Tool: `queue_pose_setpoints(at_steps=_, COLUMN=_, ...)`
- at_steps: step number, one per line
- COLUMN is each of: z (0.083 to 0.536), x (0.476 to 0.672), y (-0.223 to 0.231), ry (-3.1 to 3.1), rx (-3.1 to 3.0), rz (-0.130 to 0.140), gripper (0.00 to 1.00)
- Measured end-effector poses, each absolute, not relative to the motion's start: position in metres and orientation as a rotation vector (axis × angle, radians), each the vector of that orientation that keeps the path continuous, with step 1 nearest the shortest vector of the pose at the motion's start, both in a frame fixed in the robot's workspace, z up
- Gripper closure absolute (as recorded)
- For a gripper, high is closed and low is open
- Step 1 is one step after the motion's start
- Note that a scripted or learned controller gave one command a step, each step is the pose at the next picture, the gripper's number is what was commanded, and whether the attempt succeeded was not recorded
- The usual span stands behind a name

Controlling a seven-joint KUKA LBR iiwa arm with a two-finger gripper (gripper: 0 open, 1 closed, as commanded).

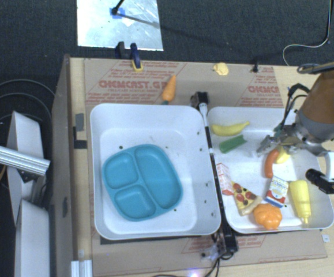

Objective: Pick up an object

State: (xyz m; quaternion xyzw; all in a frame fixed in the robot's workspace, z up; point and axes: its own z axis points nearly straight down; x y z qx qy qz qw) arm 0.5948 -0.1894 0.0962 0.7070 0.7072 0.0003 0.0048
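The right bin [323, 219] holds a yellow banana [230, 128], a green piece [231, 144], an orange carrot-shaped toy [269, 166], a pizza slice [244, 198], an orange fruit [267, 215], a small red, white and blue carton [278, 190] and a yellow bottle [300, 199]. My gripper [275, 148] is low inside this bin, right at the upper end of the orange carrot-shaped toy. A small pale yellow piece [281, 157] lies just under it. The wrist blocks the contact point, so a grasp cannot be judged.
The left bin [97, 154] holds a blue divided plate [141, 180]. Another orange carrot toy [168, 88] and a small yellow item [221, 69] lie on the cardboard behind the bins. A black clip [200, 100] sits at the divider's far end.
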Motion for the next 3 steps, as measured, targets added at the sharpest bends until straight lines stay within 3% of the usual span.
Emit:
queue_pose_setpoints(at_steps=1, z=0.086, x=0.564, y=-0.154, ry=2.223, rx=2.214, rz=0.005, gripper=0.00)
queue_pose_setpoints(at_steps=2, z=0.095, x=0.564, y=-0.154, ry=2.222, rx=2.216, rz=0.003, gripper=1.00)
queue_pose_setpoints(at_steps=3, z=0.154, x=0.578, y=-0.107, ry=2.227, rx=2.210, rz=0.006, gripper=1.00)
